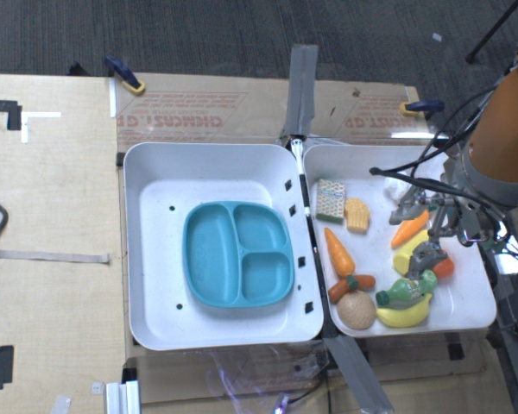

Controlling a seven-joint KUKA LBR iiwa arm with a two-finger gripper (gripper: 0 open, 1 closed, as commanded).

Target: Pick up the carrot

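Several orange carrots lie in the right bin (475,313). A long carrot (337,250) rests near the bin's left wall. A short carrot (351,284) with a dark tip lies just below it. A third carrot (409,228) lies tilted further right. My gripper (419,228) hangs over that third carrot and is open. One dark finger (407,203) stands above the carrot and the other finger (426,253) below it, neither pressing on it.
The right bin also holds a checkered block (331,199), a yellow piece (356,215), a beige ball (356,310), a banana (403,316), a green vegetable (406,290) and a red-orange piece (445,268). A blue divided plate (239,254) sits in the left bin (147,257).
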